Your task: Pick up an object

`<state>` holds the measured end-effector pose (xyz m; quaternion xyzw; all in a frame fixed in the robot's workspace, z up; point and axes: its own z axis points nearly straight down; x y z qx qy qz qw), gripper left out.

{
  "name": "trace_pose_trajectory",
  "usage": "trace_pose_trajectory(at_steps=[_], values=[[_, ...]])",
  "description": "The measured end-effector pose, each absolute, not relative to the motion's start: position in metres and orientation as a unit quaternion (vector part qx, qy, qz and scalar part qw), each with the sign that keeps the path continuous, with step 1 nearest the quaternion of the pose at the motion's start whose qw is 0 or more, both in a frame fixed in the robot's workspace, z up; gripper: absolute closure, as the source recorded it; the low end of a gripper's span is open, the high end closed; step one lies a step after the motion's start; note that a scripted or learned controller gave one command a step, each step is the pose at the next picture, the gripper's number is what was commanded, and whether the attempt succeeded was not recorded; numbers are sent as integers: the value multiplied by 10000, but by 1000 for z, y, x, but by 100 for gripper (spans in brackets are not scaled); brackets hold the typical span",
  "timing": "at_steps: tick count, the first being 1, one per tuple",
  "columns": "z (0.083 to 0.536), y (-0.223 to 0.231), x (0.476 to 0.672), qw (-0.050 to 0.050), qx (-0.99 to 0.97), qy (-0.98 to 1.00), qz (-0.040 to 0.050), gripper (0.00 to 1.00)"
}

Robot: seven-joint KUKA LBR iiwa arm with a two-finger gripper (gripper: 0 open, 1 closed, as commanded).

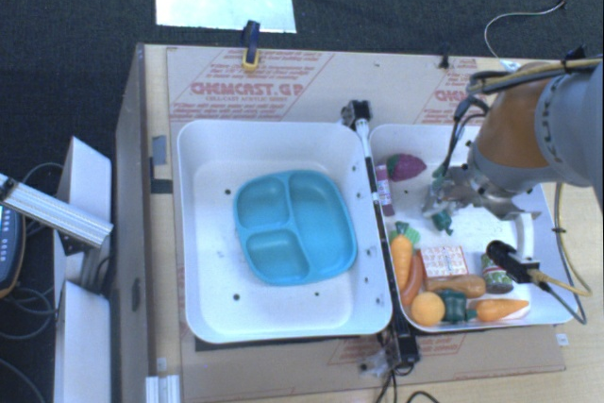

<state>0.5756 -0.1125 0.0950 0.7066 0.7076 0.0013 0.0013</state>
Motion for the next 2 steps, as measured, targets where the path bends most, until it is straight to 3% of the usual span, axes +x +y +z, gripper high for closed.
trace_pose_trajectory(at_steps=[1,2], values=[[292,-56,523,20,7059,7084,18,100],[243,-2,534,-1,7058,7084,2,100]])
